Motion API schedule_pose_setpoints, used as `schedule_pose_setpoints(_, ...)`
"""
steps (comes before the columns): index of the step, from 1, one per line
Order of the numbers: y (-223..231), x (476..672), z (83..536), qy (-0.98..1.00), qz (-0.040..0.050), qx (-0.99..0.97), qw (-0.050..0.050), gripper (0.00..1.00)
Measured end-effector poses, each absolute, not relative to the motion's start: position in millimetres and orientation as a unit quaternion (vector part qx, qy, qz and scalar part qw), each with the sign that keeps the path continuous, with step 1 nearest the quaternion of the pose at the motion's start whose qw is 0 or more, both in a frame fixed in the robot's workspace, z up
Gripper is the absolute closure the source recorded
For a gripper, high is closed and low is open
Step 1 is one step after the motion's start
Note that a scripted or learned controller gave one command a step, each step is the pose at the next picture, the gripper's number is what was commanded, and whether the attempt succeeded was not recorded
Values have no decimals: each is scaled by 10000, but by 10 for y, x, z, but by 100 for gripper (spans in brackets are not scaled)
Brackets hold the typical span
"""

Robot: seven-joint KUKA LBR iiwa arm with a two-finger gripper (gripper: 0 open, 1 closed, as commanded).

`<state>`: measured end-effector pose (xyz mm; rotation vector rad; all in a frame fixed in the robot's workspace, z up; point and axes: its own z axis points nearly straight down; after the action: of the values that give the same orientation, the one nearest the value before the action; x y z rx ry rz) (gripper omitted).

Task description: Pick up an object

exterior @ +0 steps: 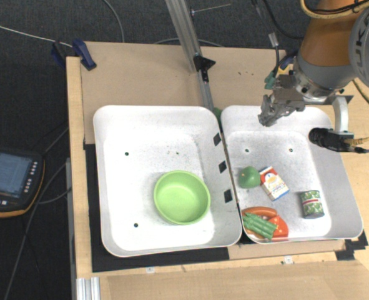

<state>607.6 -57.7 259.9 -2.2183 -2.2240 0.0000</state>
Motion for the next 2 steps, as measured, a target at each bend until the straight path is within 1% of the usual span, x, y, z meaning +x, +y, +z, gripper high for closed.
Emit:
schedule_pose_setpoints(1, -155, 6172, 2582, -7082, -2, -7060, -2, 100)
schedule_pose_setpoints(2, 342, 6306, 2455, -7085, -1, -7058, 3, 100)
